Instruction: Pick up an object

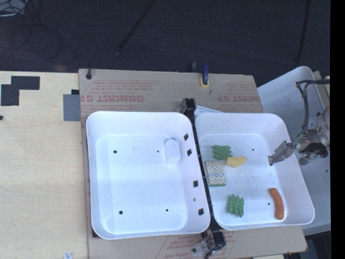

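In the right bin (291,128) lie a green leafy piece (221,151), a yellow piece (236,161) touching it, a small patterned box (215,173), a second green piece (235,205) and an orange sausage (277,203). A white object (172,149) rests in the left bin (108,128), near its back right. My gripper (282,153) hangs over the right bin's right side, above the sausage and clear of every object. Nothing is seen in its grasp.
Both bins sit on a cardboard sheet (161,93) on a light wooden bench (38,171). Black clips (188,106) join the bins along the middle. The arm's wrist and cables (315,139) stand beyond the right bin's rim.
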`<state>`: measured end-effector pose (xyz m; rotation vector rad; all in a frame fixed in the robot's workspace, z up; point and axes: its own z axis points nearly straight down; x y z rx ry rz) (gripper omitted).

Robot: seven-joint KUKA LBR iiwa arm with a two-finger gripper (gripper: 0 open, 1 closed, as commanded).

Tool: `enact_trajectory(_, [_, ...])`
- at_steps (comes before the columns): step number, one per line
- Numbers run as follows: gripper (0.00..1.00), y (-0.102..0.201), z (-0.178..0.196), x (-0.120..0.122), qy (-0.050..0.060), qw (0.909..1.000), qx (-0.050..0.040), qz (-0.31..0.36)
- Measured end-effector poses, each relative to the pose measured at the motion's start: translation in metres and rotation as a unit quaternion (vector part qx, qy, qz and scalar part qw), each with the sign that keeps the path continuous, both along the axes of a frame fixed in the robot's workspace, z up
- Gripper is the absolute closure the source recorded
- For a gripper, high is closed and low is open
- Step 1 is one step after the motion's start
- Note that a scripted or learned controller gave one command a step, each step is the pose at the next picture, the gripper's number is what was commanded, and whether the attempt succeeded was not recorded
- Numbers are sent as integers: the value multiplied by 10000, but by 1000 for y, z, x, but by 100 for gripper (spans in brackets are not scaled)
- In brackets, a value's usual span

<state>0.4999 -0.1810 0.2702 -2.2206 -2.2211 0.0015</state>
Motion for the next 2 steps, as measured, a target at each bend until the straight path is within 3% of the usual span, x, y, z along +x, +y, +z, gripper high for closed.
enact_trajectory(1, [100,-1,10,0,7,10000,2,-2])
enact_trajectory(2, [100,72,14,-24,14,10000,20,23])
